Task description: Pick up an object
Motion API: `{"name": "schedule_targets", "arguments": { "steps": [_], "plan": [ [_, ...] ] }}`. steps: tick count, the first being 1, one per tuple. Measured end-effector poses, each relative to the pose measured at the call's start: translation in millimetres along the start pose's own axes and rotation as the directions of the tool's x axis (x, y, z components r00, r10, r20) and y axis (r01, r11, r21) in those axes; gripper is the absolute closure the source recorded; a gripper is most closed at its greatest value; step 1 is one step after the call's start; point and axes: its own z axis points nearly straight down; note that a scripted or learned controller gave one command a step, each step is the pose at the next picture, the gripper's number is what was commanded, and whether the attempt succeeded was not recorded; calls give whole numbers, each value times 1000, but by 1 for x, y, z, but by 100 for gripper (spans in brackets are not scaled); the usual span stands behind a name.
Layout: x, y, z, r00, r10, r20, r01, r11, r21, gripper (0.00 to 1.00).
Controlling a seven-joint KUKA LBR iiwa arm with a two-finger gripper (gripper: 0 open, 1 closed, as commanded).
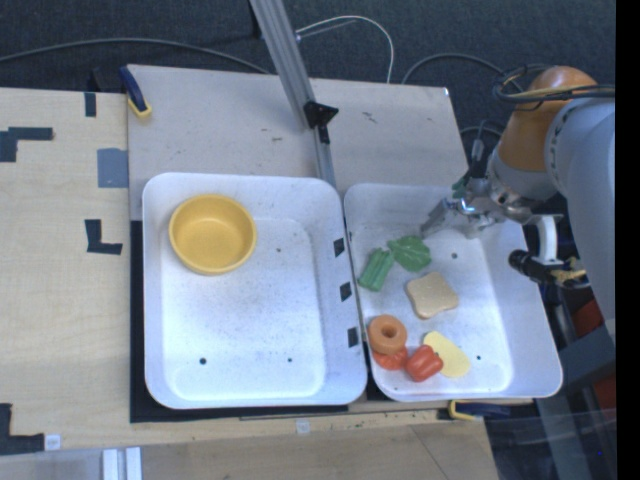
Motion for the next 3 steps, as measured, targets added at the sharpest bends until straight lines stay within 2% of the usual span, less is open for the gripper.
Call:
{"name": "schedule_targets", "arguments": {
  "steps": [1, 2, 3],
  "plan": [
    [1, 1, -12, 1000, -1, 1, 1, 1000, -1, 100],
    [2, 4, -76, 1000, 1, 0, -1, 1000, -8, 100],
    [3, 5, -117, 1000, 2, 0, -2, 1000, -6, 100]
  ]
}}
